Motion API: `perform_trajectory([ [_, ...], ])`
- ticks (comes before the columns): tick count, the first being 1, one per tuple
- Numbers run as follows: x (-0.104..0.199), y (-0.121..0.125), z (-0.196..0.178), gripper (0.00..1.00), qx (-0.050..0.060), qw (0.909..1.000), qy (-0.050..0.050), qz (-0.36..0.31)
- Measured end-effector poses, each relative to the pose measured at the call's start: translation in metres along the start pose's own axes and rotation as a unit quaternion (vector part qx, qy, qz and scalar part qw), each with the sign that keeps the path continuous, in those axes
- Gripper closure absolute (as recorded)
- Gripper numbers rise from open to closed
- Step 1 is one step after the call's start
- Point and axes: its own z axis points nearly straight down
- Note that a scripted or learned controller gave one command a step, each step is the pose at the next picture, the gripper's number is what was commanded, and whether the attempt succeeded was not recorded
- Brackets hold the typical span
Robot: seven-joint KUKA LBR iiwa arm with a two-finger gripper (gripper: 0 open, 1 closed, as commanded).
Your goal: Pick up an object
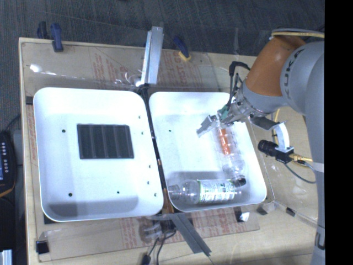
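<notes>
Right bin: two clear bottles, one lying along the lower wall, one with orange label upright-ish at center-right. Left bin: dark panel. Gripper at orange bottle's top (finger state: cannot tell), arm from upper right.

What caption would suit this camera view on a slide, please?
Gripper poised over an orange-labelled bottle in the right bin.
</notes>
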Motion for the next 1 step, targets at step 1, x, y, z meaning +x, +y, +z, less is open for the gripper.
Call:
perform_trajectory([
  [1, 0.0225, -0.0805, 0.0605, 0.00, 0.000, 0.9993, 0.001, -0.039],
])
